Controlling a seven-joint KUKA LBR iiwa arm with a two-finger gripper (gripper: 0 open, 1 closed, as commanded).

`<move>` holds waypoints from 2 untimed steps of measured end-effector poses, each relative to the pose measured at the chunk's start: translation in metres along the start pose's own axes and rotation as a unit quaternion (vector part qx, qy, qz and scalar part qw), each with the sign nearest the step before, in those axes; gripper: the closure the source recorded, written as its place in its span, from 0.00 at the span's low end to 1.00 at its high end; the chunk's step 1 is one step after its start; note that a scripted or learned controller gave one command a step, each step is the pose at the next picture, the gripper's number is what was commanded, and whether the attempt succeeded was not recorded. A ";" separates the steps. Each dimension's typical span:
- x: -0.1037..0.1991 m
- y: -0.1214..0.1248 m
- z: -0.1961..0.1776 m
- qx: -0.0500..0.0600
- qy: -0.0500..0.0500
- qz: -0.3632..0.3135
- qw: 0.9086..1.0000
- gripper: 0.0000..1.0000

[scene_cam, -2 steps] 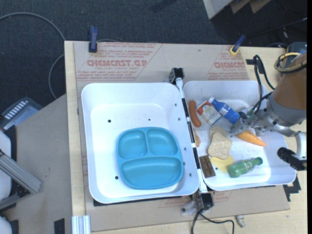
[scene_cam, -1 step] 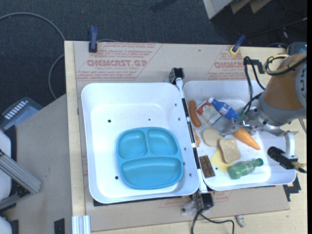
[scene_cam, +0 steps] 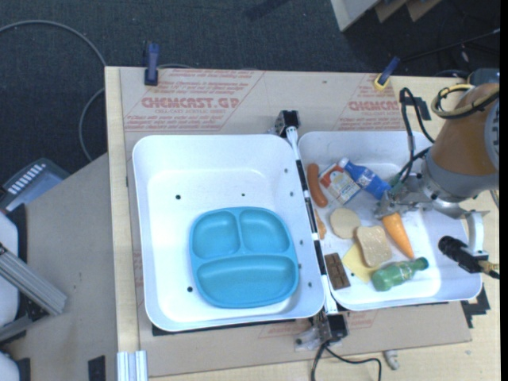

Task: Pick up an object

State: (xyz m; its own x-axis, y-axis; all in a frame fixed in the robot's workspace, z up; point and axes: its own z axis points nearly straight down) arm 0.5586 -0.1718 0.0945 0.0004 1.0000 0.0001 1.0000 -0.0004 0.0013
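The claw hangs low in the right white plastic bin; whether it is spread or pinched cannot be told. Its tip is just above the top of the orange plastic carrot. Below-left lies a tan toast slice, lower still a green plastic bottle. Left of the claw is a blue-capped white-and-red carton. Far left, the other bin holds a blue divided plate.

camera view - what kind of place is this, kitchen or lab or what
Most likely a robotics lab bench, not a kitchen: a robot arm reaches over two white bins clamped side by side, toy food like a carrot and green bottle fills one, and loose cables lie on carpet.
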 end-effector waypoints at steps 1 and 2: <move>0.081 0.068 -0.017 0.000 0.000 -0.001 1.000 1.00; 0.144 0.041 -0.119 -0.001 0.000 -0.001 1.000 1.00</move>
